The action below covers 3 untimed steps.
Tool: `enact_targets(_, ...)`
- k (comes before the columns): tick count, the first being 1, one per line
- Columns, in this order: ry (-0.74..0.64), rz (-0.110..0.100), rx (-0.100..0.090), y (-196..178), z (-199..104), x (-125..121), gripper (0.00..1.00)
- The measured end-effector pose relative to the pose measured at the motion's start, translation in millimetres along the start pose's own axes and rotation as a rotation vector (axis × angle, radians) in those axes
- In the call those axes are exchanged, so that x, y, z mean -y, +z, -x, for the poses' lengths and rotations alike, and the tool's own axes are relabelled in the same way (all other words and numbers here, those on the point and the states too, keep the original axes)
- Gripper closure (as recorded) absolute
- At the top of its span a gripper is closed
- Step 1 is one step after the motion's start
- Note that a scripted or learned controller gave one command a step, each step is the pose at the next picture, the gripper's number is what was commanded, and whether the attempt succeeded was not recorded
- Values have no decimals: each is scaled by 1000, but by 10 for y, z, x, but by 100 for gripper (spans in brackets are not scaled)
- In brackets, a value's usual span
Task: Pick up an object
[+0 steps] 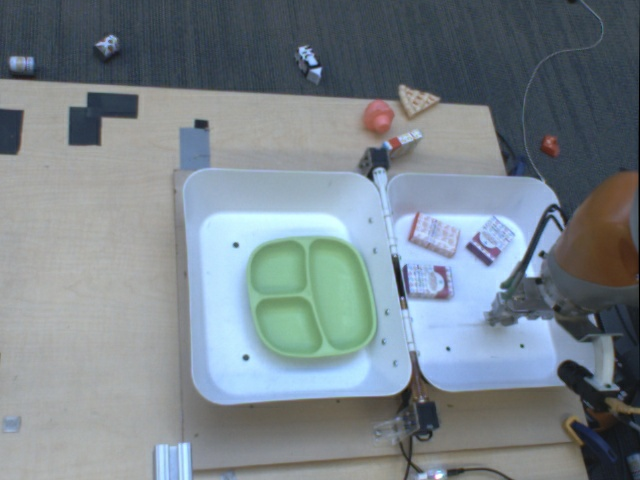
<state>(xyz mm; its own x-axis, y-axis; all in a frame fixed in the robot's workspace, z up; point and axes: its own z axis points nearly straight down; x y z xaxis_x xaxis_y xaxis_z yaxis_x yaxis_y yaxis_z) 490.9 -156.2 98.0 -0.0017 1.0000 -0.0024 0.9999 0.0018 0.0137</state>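
Three small red-and-white packets lie in the right bin [470, 363]: one [434, 234] at the back middle, one [492, 240] tilted at the back right, and one [429, 281] nearer the divider. My gripper [497, 315] hangs low over the bin floor at the right, roughly 70 pixels right of the nearest packet and below the tilted one. Nothing shows between its fingers. The arm's orange band [604, 233] rises behind it at the right edge.
The left bin [215, 298] holds a green three-part plate [310, 296]. On the bench behind the bins lie a red ball [378, 116], a pizza-slice toy [417, 99] and a small red-tipped tube [403, 142]. Cables run along the right side.
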Motion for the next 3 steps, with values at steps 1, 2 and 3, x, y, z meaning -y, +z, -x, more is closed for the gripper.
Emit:
enact_targets(1,-1,0,0,1,-1,1,0)
enact_targets(2,-2,4,0,-104,-6,-15,100)
enact_targets(3,-2,3,0,-103,-6,-15,0)
